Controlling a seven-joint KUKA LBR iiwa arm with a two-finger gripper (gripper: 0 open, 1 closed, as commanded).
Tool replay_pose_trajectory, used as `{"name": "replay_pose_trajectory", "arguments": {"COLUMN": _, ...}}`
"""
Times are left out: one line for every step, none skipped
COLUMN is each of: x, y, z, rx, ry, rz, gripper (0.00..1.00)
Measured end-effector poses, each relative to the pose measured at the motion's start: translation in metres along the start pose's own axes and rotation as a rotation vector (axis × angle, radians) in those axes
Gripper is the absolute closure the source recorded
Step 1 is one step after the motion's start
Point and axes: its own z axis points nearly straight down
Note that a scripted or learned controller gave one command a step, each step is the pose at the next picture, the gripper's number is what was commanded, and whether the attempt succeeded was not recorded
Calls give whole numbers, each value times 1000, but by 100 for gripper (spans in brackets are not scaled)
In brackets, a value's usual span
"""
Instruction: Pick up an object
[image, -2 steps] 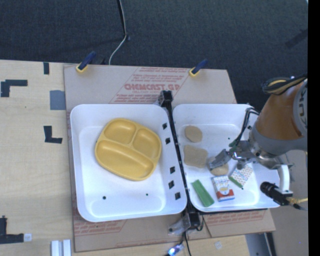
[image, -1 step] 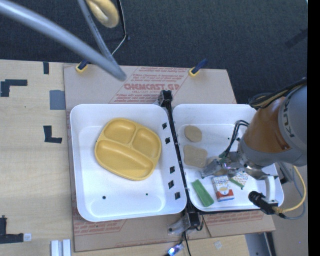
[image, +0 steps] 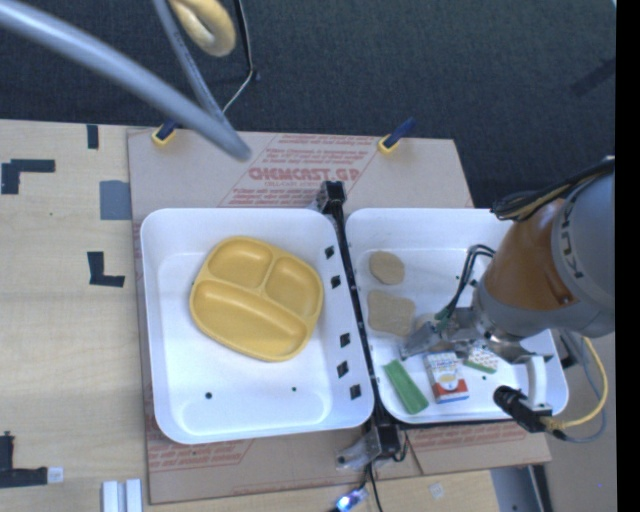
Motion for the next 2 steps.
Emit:
{"name": "replay_pose_trajectory", "arguments": {"x": -1, "y": 0, "z": -11, "rx": -3, "ry": -3, "rz": 0, "gripper": 100}}
{"name": "replay_pose_trajectory", "arguments": {"x": -1, "y": 11, "z": -64, "rx": -5, "ry": -1, "rz": -1, "gripper": 100}}
